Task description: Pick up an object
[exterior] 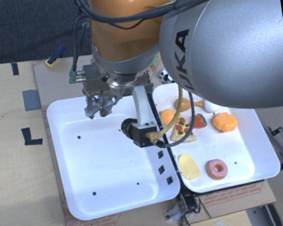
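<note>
The pincer [99, 109] hangs over the far edge of the left bin [70, 162], its fingers seemingly close together with nothing between them, though the view is poor. The toy foods, among them a pink donut [217, 168] and an orange fruit [224, 122], lie in the right bin [259, 163]; a descent here would likely close on bare plastic.
</note>
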